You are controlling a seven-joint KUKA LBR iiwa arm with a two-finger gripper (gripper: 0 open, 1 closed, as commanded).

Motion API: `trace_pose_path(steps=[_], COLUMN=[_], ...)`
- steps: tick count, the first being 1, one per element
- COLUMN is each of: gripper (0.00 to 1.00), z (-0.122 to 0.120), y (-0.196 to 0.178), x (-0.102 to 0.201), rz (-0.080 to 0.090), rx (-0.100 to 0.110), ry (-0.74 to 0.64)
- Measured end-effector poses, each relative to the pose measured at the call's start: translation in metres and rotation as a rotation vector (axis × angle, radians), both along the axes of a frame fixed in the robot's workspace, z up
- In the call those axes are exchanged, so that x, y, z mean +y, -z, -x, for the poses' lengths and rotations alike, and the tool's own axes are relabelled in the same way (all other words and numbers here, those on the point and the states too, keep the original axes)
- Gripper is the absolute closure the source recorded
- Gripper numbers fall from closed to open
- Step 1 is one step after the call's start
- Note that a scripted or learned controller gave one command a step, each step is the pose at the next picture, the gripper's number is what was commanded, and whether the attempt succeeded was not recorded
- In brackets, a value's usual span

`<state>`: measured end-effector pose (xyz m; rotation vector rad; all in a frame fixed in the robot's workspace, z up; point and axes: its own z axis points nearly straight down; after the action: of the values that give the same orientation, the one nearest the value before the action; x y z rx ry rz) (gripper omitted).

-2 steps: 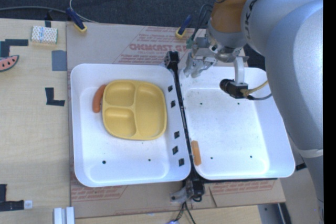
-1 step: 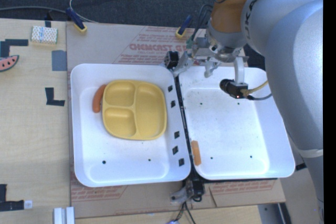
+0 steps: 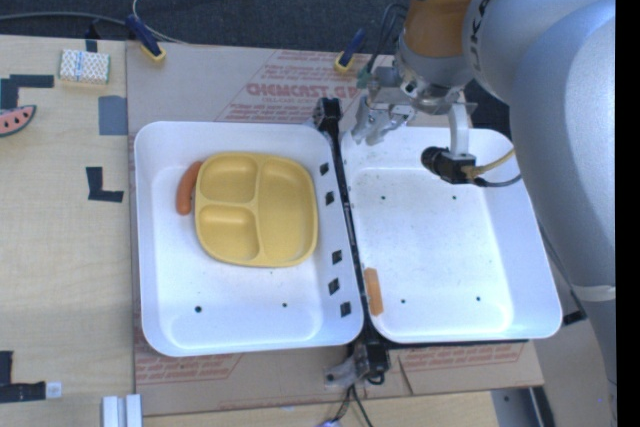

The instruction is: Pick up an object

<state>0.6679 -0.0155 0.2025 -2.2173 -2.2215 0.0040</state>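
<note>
Partly tucked under the yellow tray (image 3: 256, 209), an orange sausage (image 3: 185, 190) peeks out (the hand (image 3: 375, 125) blurs; grip unreadable).

The yellow divided plate (image 3: 256, 208) takes up most of the left bin's (image 3: 160, 315) floor, with a sausage (image 3: 185, 189) wedged against its left edge. The right bin (image 3: 520, 305) is largely open; a small carrot piece (image 3: 373, 290) lies against its left wall.
</note>
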Motion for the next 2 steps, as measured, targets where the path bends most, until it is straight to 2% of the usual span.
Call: trace_pose_path(steps=[1,2], gripper=[0.0,1.0], z=[0.0001,0.0], y=[0.0002,-0.0092], x=[0.0,0.0005], rz=[0.0,-0.001], rx=[0.0,0.001], ry=[0.0,-0.001])
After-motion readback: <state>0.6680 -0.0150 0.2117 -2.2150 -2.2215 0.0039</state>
